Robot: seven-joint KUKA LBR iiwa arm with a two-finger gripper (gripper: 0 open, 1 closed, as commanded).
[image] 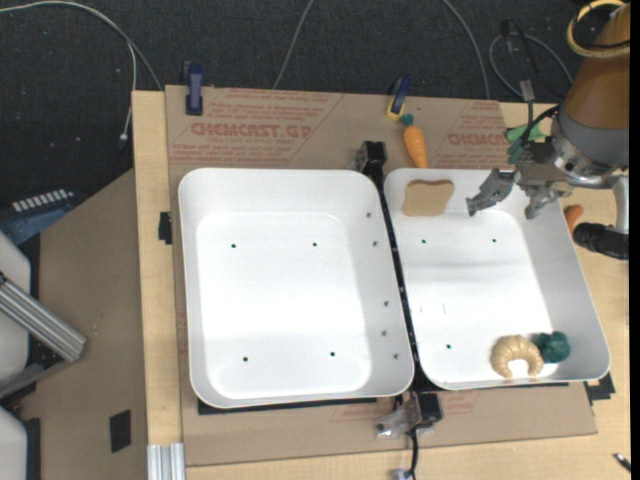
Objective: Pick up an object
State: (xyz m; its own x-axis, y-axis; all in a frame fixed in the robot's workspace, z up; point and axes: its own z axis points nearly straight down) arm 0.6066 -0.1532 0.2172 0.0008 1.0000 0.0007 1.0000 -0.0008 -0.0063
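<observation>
Two white bins are seen on the counter. In the right bin, three things are counted: one bread slice at upper left, one croissant and one green piece at lower right. The claw, spread open and holding nothing, is seen over the bin's upper right.

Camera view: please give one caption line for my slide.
Open tool above right bin holding toast, croissant, green toy.

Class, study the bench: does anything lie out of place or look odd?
Yes. A toy carrot lies on the cardboard beyond the right bin, outside both bins, while the bread slice, croissant and green item sit inside that bin.
</observation>
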